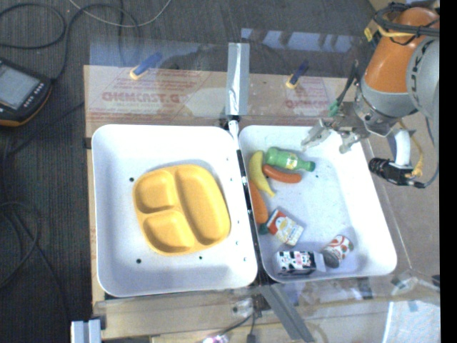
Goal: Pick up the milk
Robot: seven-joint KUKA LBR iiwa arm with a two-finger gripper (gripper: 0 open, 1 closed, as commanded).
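- Bench (164,95): brown top under everything, with faded red lettering off to the gripper's left.
- Left bin (114,191): white, shallow, well to the left of the gripper and lower in the view.
- Right bin (357,191): white too, sitting right under the gripper, which hangs over its upper edge.
- Arm (400,63): grey with the orange band, coming in from the upper right, wrist just above and right of the gripper.
- Tray (182,207): yellow, three compartments, in the left bin, far left and below the gripper.
- Gripper (330,136): fingers spread apart, nothing between them, up over the top rim of the right bin.
- Bottle (289,160): green, lying on its side, just below and left of the gripper (closest thing to it).
- Banana (260,174): yellow, left of the bottle, further left and below the gripper.
- Carrot (258,206): orange, just below the banana, near the bin's left wall.
- Chili (283,175): red-orange, lying right under the bottle and touching it.
- Milk (296,261): small black-and-white cow-print carton, lying at the bottom edge of the right bin, well below the gripper and a bit left.
- Packet (284,226): red and yellow, just above the milk.
- Can (338,249): red and white, on its side just right of the milk, well below the gripper.
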